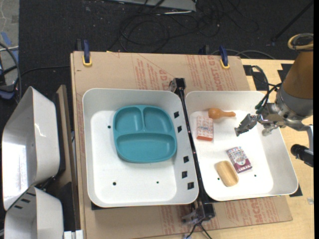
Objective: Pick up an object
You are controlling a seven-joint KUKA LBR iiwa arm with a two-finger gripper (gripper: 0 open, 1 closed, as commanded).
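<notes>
The right bin (279,183) holds several small objects: an orange pear-shaped toy (220,114) at the back, a red and white packet (204,127) beside it, a dark purple card pack (239,159) and a tan bread-like piece (226,173) toward the front. My gripper (245,125) hangs over the right bin's middle right, to the right of the orange toy and above the card pack. Nothing shows between its dark fingers.
The left bin (94,183) holds a teal divided plate (145,134). A black divider strip (187,133) runs between the bins. Blue and yellow clamps (86,54) hold the cardboard base at the back. White containers (27,138) stand at the far left.
</notes>
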